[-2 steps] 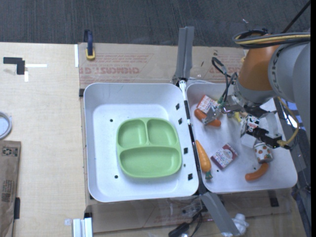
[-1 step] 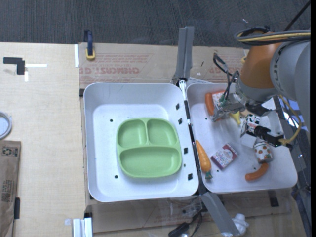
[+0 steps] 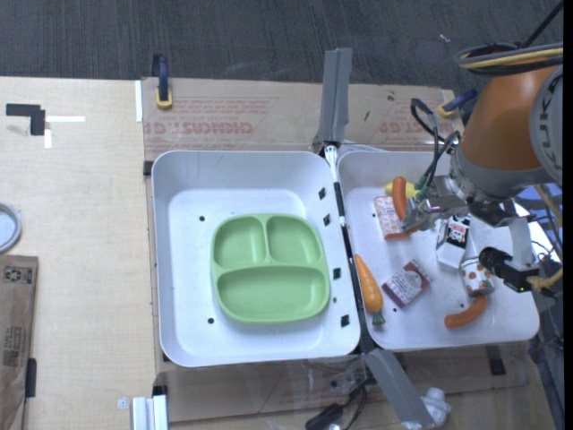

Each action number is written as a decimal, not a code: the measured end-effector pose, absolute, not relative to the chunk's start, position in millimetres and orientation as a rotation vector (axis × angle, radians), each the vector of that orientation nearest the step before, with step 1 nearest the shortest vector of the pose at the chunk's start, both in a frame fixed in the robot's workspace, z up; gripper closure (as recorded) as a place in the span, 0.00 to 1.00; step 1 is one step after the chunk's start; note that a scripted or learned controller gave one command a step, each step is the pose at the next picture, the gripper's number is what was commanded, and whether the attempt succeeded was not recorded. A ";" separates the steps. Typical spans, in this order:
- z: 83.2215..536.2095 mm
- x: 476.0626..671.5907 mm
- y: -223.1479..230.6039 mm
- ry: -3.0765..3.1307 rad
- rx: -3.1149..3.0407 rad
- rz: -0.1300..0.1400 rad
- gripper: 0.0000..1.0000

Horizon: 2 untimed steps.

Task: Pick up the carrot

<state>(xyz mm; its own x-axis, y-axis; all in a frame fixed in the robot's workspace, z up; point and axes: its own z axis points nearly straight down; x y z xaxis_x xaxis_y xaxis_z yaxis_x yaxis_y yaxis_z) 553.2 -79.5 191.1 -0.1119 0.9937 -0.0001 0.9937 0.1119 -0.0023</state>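
Carrot (image 3: 367,285) lies at the left edge of the right-hand bin (image 3: 501,334), lower centre-right of frame, against the dividing wall. Gripper (image 3: 414,218) sits well apart, upper in that bin, over a pink packet (image 3: 387,218); finger state cannot be told. Risk: wall blocks a grasp; nearby packet (image 3: 405,287) or sausage (image 3: 466,313) taken instead.

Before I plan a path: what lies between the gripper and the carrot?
In the camera view, bare white bin floor separates gripper and carrot.
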 end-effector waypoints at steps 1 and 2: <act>208.5 511.1 7.9 -2.352 -2.080 0.004 1.00; 227.3 509.2 52.4 -2.566 -1.812 0.002 1.00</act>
<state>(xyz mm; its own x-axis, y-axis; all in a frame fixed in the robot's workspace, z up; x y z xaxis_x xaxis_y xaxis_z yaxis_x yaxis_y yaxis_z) 509.2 52.4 227.3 -0.3345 0.9424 -0.0008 0.9424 0.3345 -0.0010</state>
